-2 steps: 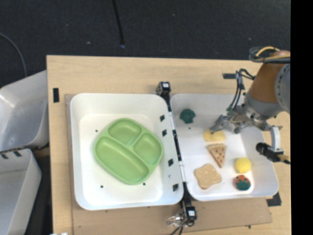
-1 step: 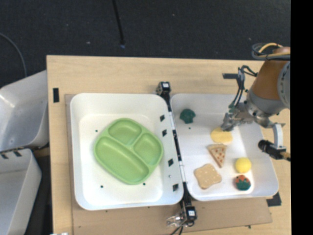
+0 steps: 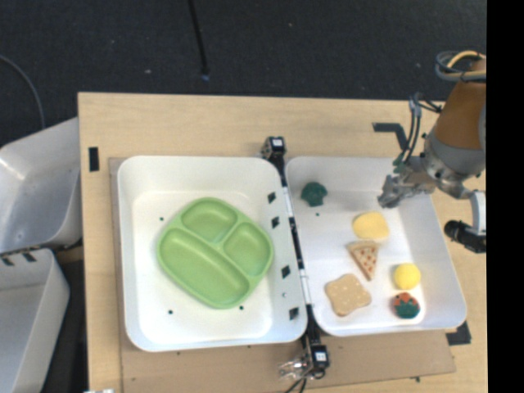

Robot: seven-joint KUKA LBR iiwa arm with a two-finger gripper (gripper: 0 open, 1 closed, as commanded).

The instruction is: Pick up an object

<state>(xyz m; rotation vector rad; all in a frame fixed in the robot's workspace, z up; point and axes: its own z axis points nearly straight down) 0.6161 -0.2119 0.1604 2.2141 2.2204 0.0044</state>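
Observation:
The right bin (image 3: 434,301) holds several toy foods: a dark green broccoli piece (image 3: 313,192) at its far left, a yellow lump (image 3: 371,226), a pizza slice (image 3: 365,259), a bread slice (image 3: 348,294), a yellow ball (image 3: 406,276) and a red-and-green piece (image 3: 404,304). My gripper (image 3: 396,190) hangs over the far right part of this bin, just above and right of the yellow lump. Nothing shows between its fingers.
The left bin (image 3: 139,219) carries a green divided plate (image 3: 214,250). A black divider with clips (image 3: 288,236) runs between the bins. A white container (image 3: 33,187) sits off the bench at left. Cables cross the dark floor behind.

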